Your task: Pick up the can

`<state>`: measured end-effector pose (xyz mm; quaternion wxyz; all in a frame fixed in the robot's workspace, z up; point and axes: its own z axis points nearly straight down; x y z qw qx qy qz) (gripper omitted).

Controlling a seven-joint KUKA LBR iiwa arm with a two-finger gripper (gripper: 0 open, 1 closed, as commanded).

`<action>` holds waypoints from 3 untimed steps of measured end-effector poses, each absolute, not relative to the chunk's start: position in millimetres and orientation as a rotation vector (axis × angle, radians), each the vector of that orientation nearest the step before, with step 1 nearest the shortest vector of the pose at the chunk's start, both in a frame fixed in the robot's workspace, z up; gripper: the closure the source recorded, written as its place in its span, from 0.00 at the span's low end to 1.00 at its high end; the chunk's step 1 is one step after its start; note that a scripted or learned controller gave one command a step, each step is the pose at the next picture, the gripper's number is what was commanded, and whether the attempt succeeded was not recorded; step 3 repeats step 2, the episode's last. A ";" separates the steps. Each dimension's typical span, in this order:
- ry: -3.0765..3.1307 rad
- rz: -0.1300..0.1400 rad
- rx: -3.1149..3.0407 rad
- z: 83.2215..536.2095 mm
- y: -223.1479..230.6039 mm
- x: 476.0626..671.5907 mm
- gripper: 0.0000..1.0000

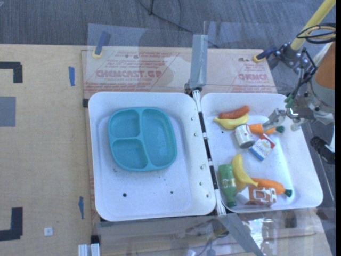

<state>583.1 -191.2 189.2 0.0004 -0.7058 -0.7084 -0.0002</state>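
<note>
The can (244,136) is a short silver tin lying in the upper middle of the right bin (303,159). It touches a yellow banana (230,122) on its upper left, and a small orange carrot (262,128) lies just to its right. My gripper (281,120) hangs over the bin's upper right part, right of the can and just past the carrot. It is open with nothing between its fingers.
A red sausage (234,112) lies above the banana, and a blue-and-white carton (261,148) sits below right of the can. Lower down lie a second banana (242,172), a green bottle (227,183), a carrot (272,184) and an orange toy (261,195). The left bin (106,196) bears a teal divided plate (142,138).
</note>
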 end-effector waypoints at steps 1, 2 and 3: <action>-2.084 0.000 -2.349 97.5 -115.0 614.4 0.00; -2.087 0.000 -2.347 107.7 -114.3 615.2 1.00; -2.087 0.000 -2.347 107.7 -114.3 615.2 1.00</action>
